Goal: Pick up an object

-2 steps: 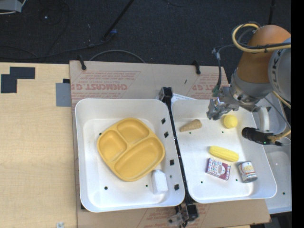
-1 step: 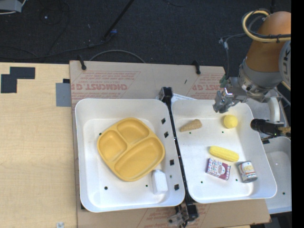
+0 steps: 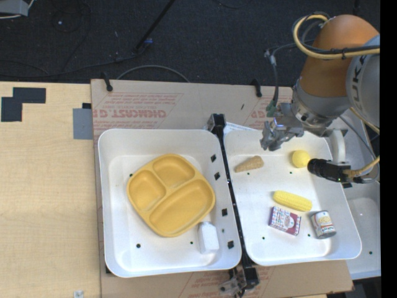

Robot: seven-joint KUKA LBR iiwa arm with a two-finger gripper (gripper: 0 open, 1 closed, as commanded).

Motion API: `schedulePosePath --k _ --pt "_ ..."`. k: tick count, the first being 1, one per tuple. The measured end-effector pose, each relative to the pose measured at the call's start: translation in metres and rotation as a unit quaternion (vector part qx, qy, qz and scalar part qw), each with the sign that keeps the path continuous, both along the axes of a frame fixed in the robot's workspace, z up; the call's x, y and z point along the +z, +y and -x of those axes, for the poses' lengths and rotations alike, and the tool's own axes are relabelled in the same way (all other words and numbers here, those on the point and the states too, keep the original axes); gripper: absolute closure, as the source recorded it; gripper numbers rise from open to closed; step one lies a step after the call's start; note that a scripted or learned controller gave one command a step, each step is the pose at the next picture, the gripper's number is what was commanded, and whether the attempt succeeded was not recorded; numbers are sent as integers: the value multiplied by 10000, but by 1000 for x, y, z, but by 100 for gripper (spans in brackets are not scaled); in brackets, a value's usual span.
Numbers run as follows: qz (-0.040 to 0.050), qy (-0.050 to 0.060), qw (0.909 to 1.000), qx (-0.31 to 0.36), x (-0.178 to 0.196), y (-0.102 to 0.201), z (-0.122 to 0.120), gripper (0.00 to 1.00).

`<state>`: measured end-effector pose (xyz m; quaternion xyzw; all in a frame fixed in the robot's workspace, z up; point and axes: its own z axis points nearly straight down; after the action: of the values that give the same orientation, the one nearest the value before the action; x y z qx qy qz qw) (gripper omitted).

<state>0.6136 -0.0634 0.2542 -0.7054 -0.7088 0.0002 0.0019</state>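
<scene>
1. The two-finger gripper (image 3: 272,143) hangs over the back part of the right white bin (image 3: 257,228), close to its far wall. From this slant I cannot tell whether it is open or closed (its tip reads as one dark grey clump against the white floor). It sits over bare floor, apart from every item.
2. The tan wedge-shaped piece of bread (image 3: 249,164) lies nearest. It is just in front of the gripper and a little to the view's left, near the black divider strip (image 3: 224,179) between the bins. Bare white floor lies between bread and gripper.
3. The round yellow ball (image 3: 300,159) lies near the gripper on the other side, toward the view's right and slightly forward.
4. Farther forward lies the yellow corn cob (image 3: 292,200), set crosswise. Just in front of it is the small red-and-white carton (image 3: 285,220), with the small labelled metal can (image 3: 322,223) beside the carton on the right.
5. In the left white bin (image 3: 118,228) rests the yellow three-compartment plastic plate (image 3: 170,194). The small white bottle (image 3: 208,236) lies at its front right edge, beside the divider.
6. The grey arm with its orange band (image 3: 338,48) reaches in from the right, above the ball's end of the bin.
</scene>
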Motion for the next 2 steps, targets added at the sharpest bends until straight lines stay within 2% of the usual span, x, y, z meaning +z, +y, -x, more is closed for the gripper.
schedulePosePath --k 1,2 --pt "1 6 10000 1 -9 50 5 100" --pt "5 10 10000 -2 -4 100 25 100"
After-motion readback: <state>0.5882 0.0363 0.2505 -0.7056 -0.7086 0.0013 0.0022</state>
